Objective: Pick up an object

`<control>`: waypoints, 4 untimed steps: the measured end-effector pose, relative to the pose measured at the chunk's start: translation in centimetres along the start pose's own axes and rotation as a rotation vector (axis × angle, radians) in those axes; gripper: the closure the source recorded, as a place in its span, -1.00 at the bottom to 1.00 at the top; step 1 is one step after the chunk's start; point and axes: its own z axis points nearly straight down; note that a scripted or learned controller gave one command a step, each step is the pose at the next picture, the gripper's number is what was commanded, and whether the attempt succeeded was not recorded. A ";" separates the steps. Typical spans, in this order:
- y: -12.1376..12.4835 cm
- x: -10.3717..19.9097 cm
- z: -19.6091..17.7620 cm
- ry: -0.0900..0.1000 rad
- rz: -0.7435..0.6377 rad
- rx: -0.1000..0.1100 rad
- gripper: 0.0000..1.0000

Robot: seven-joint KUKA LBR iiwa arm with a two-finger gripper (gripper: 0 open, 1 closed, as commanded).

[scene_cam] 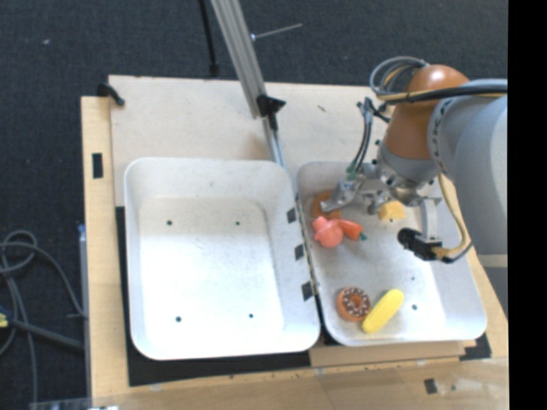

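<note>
The right bin (444,314) holds several small toys. A pink piece (326,232) and an orange carrot-like piece (349,227) lie together near its left wall. Behind them, a brown-orange piece (321,203) is partly covered by the gripper. A small yellow piece (392,210) sits under the wrist. A brown sprinkled donut (352,302) and a yellow corn-like piece (383,310) lie near the front. My gripper (349,195) hangs low over the bin's back left part, just above the pink and orange pieces. I see nothing held in it.
The left bin (214,254) stands beside the right one, their walls touching in the middle. A slanted metal pole (244,54) rises from the back of the bench. A black cable (427,246) loops off the arm over the right bin.
</note>
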 end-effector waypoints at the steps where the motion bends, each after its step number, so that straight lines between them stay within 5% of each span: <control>1: 0.2 -0.1 -1.3 -0.001 0.002 -0.005 1.00; 3: -1.1 0.1 -13.1 0.001 -0.003 -0.001 1.00; 4: -1.0 0.0 -15.6 0.001 -0.003 0.002 1.00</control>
